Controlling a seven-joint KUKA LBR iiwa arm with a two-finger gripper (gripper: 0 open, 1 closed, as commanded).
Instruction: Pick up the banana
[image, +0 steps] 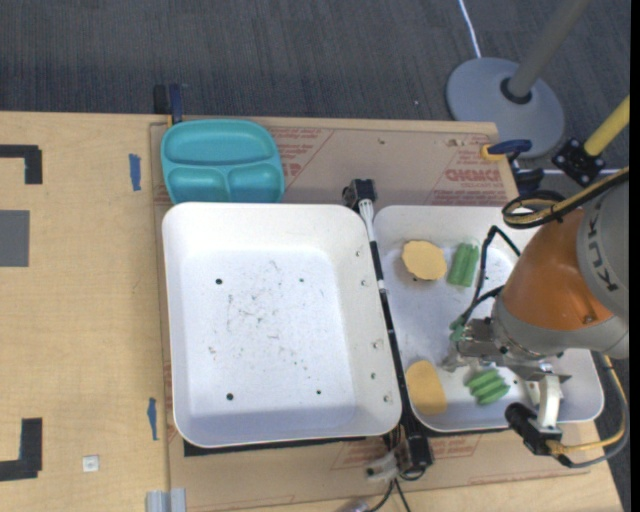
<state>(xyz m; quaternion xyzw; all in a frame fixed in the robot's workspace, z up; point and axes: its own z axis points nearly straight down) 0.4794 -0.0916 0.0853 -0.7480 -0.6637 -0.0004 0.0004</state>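
Nearest you, at the front edge of the bench, a black clamp (415, 452) sits at the seam between the two white bins. Just beyond it, in the right bin (440, 222), a yellow oblong item (426, 386) lies in the near left corner, close against the wall shared with the left bin. Just to its right is a ribbed green item (488, 386), partly tucked under the arm's wrist.

The gripper (468, 345) hangs low over the middle of the right bin, between the yellow oblong item and the orange band of the arm (555, 285). You cannot tell whether the tool is spread or pressed together, because the wrist hides it. Nothing shows pinched in it.

Farther back in the same bin, a rounder yellow item (424, 261) lies just beside a second green item (463, 266). You cannot tell from this view which yellow piece is the banana; both rest on the bin floor, apart from the gripper.

The left bin (270, 320) shows only faint scuffs. Behind it a teal divided tray (222, 160) rests on the cardboard sheet (400, 160), and farthest off stands a grey round stand base (505, 95).
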